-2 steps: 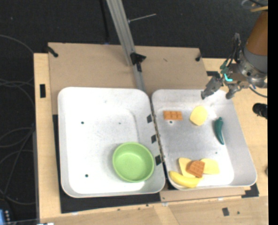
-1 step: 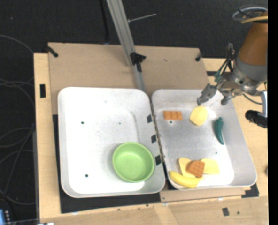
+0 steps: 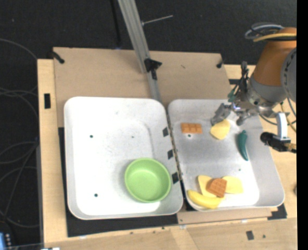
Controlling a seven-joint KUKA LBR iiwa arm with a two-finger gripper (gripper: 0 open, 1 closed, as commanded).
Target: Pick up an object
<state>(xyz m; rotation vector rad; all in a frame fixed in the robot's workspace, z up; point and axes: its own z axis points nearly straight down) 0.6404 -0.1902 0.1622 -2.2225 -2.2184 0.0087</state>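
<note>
My arm (image 3: 271,66) comes in from the right, grey with its orange band up near the top corner, and my tool (image 3: 228,117) hangs over the far part of the right bin (image 3: 258,171). Its fingers are spread, one toward the left and one toward the right, and a pale yellow rounded piece (image 3: 220,130) sits just under and between their tips. I cannot tell whether the fingers touch it or whether it rests on the bin floor; nothing shows it gripped, so I count my tool as released.

Just left of that yellow piece lies a small orange waffle-patterned block (image 3: 191,128), flat on the bin floor near the dividing edge. To the right of the yellow piece a dark green pepper-shaped item (image 3: 243,145) lies lengthwise, close to it but apart.

At the near edge of the same bin there is a cluster: a yellow banana (image 3: 203,199) along the rim, a brownish-orange square piece (image 3: 216,187) resting on top of flat yellow slices (image 3: 235,185).

The left bin (image 3: 91,124) holds a light green bowl (image 3: 148,179), upright, in its near right corner. Both bins sit side by side on the tan tabletop (image 3: 107,72), and a grey metal pole (image 3: 136,33) rises at a slant from behind them.
</note>
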